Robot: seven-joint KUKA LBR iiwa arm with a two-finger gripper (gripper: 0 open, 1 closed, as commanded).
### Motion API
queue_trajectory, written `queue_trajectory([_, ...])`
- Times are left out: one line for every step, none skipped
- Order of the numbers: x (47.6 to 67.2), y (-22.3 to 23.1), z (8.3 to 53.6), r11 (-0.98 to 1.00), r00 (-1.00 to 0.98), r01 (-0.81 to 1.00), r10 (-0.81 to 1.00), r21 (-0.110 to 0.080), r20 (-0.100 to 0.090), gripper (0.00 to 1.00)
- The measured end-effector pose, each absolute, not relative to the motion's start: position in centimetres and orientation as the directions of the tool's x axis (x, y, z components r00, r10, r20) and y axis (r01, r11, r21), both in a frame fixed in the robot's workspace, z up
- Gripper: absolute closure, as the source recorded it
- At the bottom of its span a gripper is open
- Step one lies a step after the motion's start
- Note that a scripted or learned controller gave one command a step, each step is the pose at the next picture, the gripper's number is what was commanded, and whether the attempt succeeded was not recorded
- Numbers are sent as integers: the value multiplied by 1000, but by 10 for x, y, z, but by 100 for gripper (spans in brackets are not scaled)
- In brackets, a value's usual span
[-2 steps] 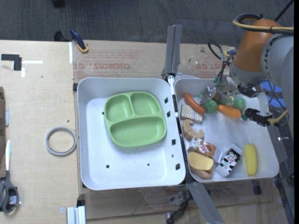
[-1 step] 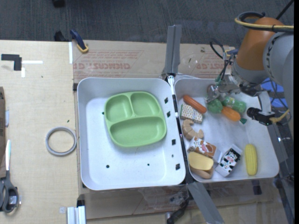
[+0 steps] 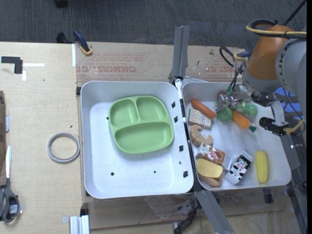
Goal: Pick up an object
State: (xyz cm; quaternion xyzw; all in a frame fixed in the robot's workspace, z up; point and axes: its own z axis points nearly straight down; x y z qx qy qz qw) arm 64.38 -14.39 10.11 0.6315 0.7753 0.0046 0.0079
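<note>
The right bin (image 3: 275,145) holds several toy foods. Along its left side lie a red sausage (image 3: 203,108), a waffle piece (image 3: 199,118), a tan biscuit (image 3: 197,134), a red and white packet (image 3: 212,154) and a yellow cheese wedge (image 3: 208,168). A cow-print carton (image 3: 239,168) and a corn cob (image 3: 262,166) lie near the front. My gripper (image 3: 227,101) hangs low at the bin's back, just above a green vegetable (image 3: 225,114) and beside an orange carrot (image 3: 241,119). Nothing visibly sits in its grasp.
The left bin (image 3: 92,169) carries a green divided plate (image 3: 141,123). A metal divider (image 3: 180,57) runs between the bins. On the bench at left lie a tape ring (image 3: 63,146) and scissors (image 3: 7,199). Cables loop around the arm's wrist (image 3: 265,57).
</note>
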Motion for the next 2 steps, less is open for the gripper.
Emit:
queue_trajectory([659,-32,192,215,-215,977,977,0,-1,100])
queue_trajectory([659,-64,192,193,-193,981,981,1,-2,100])
